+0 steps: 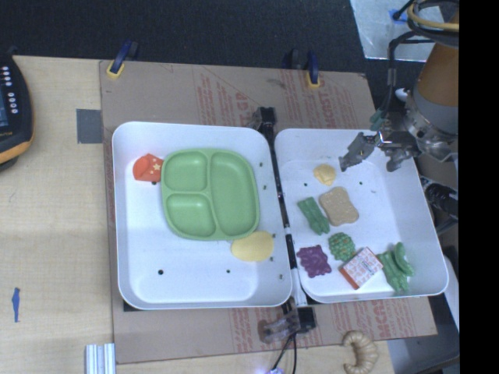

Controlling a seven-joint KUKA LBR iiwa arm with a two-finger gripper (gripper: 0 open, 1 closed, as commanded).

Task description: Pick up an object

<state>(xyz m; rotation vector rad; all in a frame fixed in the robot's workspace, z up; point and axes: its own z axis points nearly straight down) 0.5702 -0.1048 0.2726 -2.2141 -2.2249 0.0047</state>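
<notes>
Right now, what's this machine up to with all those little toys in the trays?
A robot arm reaches in from the right, its gripper hanging over the back of the right bin with nothing visibly between its fingers. Nearest it lies a small yellow piece, then a tan slice of toy bread, green toy vegetables and a purple grape bunch. The left bin holds a green divided plate, a yellow lemon-like piece and a red item.

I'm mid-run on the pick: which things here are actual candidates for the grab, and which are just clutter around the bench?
Job items:
gripper, over the right bin
small yellow piece, nearest it
tan slice
green pickle
purple grapes
broccoli
red-and-white packet

Lying about:
green divided plate, left bin
red piece
yellow lemon shape
pendant
</notes>
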